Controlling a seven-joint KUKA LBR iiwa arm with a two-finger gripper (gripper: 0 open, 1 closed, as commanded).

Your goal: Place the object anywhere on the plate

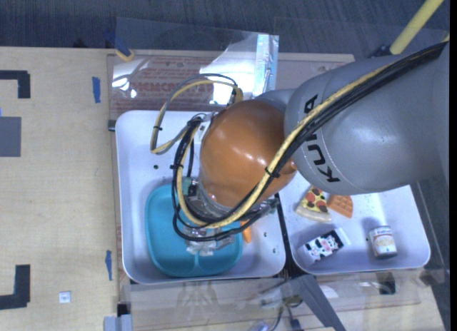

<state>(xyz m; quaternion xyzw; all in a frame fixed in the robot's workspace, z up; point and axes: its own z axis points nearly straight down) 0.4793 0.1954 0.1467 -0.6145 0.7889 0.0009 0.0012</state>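
Observation:
A blue plate [163, 240] lies in the front part of the left white bin [132, 180]. The arm reaches in from the right, and its orange band and wrist cover the middle of that bin. My gripper [202, 244] points down over the right half of the plate, with cables looped around it. A small orange bit [246, 235] shows at the plate's right edge beside the wrist; I cannot tell what it is. The fingertips are hidden by the wrist body.
The right bin [410, 215] holds a pizza slice toy [314, 205], an orange piece [341, 205], a black-and-white cow toy [323, 245] and a small jar [383, 241]. A clear plastic sheet [214, 65] lies behind the left bin.

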